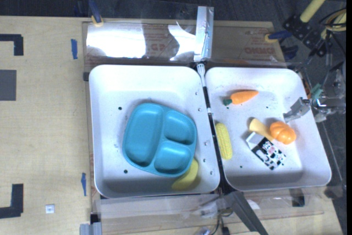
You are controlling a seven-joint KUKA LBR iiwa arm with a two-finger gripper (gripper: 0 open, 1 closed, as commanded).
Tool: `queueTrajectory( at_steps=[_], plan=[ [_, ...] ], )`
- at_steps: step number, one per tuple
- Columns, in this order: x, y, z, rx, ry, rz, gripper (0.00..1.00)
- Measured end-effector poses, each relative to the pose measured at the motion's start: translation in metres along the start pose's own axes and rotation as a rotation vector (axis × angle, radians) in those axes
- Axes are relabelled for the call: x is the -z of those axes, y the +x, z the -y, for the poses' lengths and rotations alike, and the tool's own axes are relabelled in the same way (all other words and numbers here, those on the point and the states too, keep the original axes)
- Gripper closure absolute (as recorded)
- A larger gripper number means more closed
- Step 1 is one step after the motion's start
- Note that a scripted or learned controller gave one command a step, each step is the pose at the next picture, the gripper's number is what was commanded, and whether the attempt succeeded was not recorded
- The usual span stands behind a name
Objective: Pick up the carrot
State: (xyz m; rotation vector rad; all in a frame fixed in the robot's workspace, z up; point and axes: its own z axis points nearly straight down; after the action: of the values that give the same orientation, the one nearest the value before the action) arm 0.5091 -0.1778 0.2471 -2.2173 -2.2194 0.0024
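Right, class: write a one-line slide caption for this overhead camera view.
Carrot lies in the right bin near corn; gripper at the bin's right edge; blue plate in the left bin.

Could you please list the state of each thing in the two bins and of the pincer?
Carrot: lying flat in the right bin, free.
Corn: lying along the right bin's left wall.
Orange toy: lying flat mid-bin.
Black-and-white block: lying flat, beside the orange toy.
Blue plate: right side up in the left bin.
Yellow toy: partly under the plate.
Pincer: at the right bin's right edge, holding nothing.
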Motion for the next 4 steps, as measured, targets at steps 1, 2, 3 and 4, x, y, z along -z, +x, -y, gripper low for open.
queueTrajectory(
  at_steps=[1,2,3,4],
  plan=[
    [0.018,0.034,-0.016,0.042,-0.008,0.003,0.00],
    [-0.051,0.076,-0.060,0.001,0.004,0.000,0.00],
    [-0.069,0.073,-0.156,0.110,-0.004,0.003,0.00],
    [-0.144,0.052,-0.138,0.198,-0.019,0.006,0.00]
  ],
)
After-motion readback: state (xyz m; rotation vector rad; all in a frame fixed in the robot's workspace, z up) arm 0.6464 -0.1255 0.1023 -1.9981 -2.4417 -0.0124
